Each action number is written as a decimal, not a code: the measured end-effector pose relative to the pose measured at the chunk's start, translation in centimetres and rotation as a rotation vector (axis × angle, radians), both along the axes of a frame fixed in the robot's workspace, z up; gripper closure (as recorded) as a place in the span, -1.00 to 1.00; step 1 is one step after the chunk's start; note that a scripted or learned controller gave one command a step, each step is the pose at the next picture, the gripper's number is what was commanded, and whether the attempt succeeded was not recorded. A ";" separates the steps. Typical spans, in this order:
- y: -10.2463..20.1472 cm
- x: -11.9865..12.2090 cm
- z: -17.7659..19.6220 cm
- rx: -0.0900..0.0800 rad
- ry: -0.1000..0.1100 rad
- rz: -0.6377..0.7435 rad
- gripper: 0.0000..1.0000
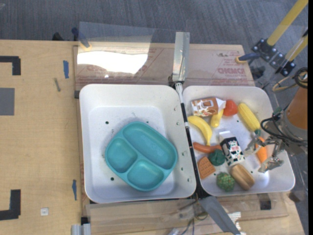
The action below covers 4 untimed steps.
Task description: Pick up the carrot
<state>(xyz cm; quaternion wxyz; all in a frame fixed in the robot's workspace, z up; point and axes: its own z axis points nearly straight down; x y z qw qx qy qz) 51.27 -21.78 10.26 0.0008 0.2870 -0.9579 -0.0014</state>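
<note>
- A grey arm with an orange band is reaching in from the right over the right bin (254,190), its gripper (264,154) hanging low near that bin's right wall.
- The carrot (262,153), a short orange tapered piece, is sitting in the right half of this bin, below the yellow corn cob (248,116) and well to the right of the cow-patterned carton (233,151).
- The metal fingers (254,145) are bracketing the carrot, one at its upper left and one at its lower right, and appear to be pinching it between them.
- The carrot's long axis is running roughly up and down the view with a slight lean, so the fingers are closing across its narrow width, not along its length.
- Whether the carrot is resting on the bin floor or hanging just clear of it cannot be told from this slant.
- With the carrot lying directly between the fingertips, the coming move is looking like a straight lift; the grip is seeming to sit near the thin end, so a slip is a fair risk.
- A longer red-orange piece (205,147) is lying well apart, at the bin's left side beside a banana (201,126), and a bread roll (242,176) is lying near the front rim.
</note>
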 end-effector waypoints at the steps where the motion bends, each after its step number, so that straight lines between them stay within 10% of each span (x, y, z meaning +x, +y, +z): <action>1: 11.1 -1.9 9.0 0.000 -0.013 -0.264 1.00; 2: 2.7 3.1 9.9 -0.004 -0.010 -0.266 1.00; 3: 1.4 -0.7 4.2 0.000 -0.002 0.018 1.00; 4: 6.1 -1.7 8.9 -0.001 -0.009 -0.481 1.00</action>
